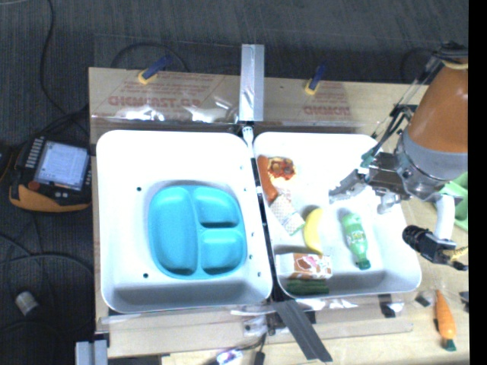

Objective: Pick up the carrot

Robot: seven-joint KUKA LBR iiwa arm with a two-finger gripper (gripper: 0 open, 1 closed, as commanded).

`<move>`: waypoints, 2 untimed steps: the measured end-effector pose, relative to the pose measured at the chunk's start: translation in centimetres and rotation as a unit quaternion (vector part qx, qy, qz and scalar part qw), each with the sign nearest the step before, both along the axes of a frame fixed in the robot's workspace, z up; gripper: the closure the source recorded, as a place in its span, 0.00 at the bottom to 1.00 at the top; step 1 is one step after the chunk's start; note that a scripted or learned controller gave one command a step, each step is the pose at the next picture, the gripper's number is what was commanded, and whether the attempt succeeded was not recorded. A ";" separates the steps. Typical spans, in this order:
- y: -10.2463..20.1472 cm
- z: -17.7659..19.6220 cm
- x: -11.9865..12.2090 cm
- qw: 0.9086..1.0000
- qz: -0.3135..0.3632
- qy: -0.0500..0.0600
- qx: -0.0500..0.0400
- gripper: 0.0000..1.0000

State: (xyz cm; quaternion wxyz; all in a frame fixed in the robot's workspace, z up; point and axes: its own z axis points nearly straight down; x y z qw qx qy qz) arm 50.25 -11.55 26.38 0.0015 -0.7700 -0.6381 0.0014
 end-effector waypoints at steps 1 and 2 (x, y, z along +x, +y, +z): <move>-3.3 -5.0 -2.0 1.000 -0.011 0.001 0.000 0.00; -8.1 -17.5 -1.4 0.997 -0.072 -0.005 0.005 0.00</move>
